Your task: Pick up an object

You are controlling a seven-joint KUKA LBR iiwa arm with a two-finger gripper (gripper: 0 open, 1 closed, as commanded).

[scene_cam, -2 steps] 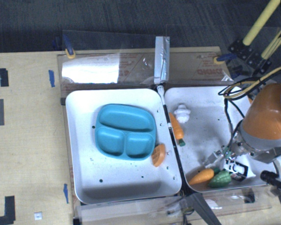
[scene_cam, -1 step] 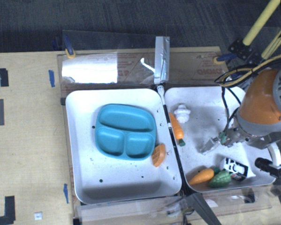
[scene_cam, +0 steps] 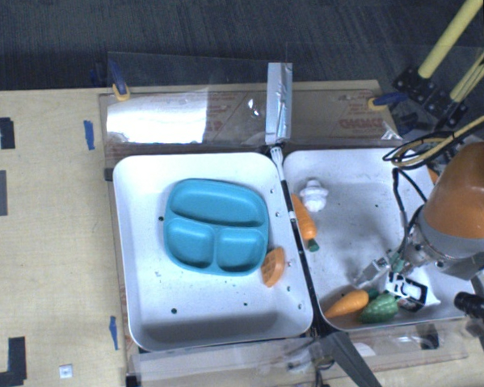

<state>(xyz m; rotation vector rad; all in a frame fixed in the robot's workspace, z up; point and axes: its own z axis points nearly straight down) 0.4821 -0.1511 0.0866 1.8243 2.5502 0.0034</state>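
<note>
Fingers [scene_cam: 389, 276] stand low in the right bin [scene_cam: 346, 167], grip state indeterminate, above a green vegetable [scene_cam: 381, 309] touching an orange carrot [scene_cam: 347, 304] at the near wall; closure risks crowding, deflection or double contact.

Bright, even overhead light, white glare on the clear back panel [scene_cam: 153, 120], soft overall focus.
</note>
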